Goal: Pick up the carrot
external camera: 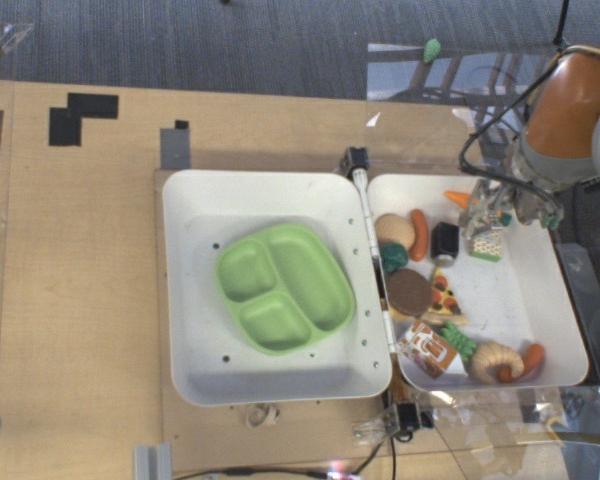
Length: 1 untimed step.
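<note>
Gripper [488,215] low in right bin [540,298], grip unclear, small orange carrot [458,198] beside it

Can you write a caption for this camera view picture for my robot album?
Robot pincer hovers by the orange carrot in the right bin of toy food, with a green divided plate in the left bin.

Orange carrot [459,198], right bin's far edge

Two white bins [180,298], one green divided plate [284,286], one carrot [458,198], two sausages [419,235].
</note>
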### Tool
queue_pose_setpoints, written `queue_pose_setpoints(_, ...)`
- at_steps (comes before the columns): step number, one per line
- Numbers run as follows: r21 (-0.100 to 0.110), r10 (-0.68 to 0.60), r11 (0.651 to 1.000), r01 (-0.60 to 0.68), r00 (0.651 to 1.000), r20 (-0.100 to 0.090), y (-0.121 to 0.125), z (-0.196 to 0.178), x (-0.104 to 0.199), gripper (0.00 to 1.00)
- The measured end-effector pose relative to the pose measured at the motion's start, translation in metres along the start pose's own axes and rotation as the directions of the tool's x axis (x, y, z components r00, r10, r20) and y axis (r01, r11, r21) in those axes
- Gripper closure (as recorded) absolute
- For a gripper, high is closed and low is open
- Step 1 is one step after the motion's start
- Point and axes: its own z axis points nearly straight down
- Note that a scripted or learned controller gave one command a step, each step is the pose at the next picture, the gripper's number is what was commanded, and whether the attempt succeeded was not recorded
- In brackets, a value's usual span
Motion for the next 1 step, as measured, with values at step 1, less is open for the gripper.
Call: queue_pose_setpoints(1,-0.004,0.143,0.990,-0.143,0.990,0.012,0.0491,-0.0702,0.0071,1.00)
